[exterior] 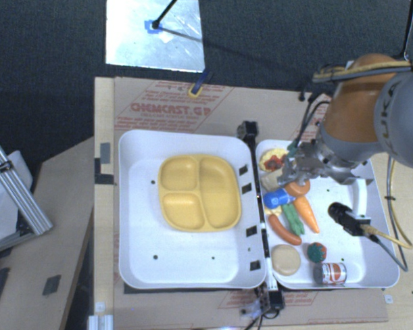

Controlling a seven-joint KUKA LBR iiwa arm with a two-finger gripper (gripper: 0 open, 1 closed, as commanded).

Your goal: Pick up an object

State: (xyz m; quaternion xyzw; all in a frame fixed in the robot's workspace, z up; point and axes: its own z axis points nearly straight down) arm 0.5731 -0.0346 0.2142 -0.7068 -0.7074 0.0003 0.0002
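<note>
The right bin [372,265] holds several toy foods: a blue piece [275,198], an orange carrot [305,212], a green pickle [291,219], a red sausage [284,229], a beige bun [286,259], a strawberry-like ball [316,251], a red can [331,273] and a pizza-like piece [272,158]. My gripper [292,175] hangs low over the bin's upper left part, just above an orange piece [299,188] and beside the blue piece. Nothing shows between its fingers.
The left bin [132,256] carries a yellow divided plate [195,192] at its centre. A black clip divider [254,196] runs between the bins. The arm's orange band and grey wrist [360,112] loom over the right bin's back edge. Cardboard lies under both bins.
</note>
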